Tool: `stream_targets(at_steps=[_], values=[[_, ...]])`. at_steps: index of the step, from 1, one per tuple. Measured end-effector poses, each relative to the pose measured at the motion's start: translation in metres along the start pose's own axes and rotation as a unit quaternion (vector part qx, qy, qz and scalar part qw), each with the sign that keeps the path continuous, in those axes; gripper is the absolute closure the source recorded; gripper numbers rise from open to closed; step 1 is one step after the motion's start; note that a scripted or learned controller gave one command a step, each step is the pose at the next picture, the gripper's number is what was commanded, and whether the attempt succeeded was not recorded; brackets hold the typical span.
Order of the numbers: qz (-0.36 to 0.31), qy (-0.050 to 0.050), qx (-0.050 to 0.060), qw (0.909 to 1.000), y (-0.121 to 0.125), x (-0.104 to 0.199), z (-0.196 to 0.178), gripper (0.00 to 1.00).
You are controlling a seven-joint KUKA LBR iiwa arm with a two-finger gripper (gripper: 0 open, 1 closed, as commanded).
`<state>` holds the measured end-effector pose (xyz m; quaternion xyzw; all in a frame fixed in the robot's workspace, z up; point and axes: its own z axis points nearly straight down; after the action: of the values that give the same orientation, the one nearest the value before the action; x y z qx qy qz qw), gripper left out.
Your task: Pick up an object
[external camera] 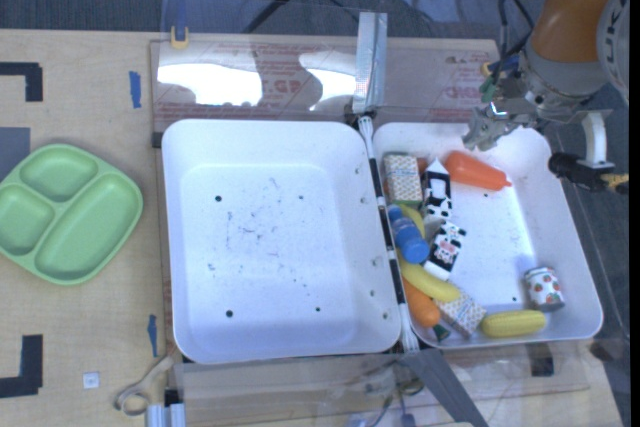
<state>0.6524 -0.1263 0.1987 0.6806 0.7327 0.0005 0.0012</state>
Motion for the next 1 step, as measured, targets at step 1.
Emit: stream_targets(at_steps=[1], values=[[0.000, -0.001, -0.002, 1.0000, 0.0012, 0.0002, -0.0109, 1.00]])
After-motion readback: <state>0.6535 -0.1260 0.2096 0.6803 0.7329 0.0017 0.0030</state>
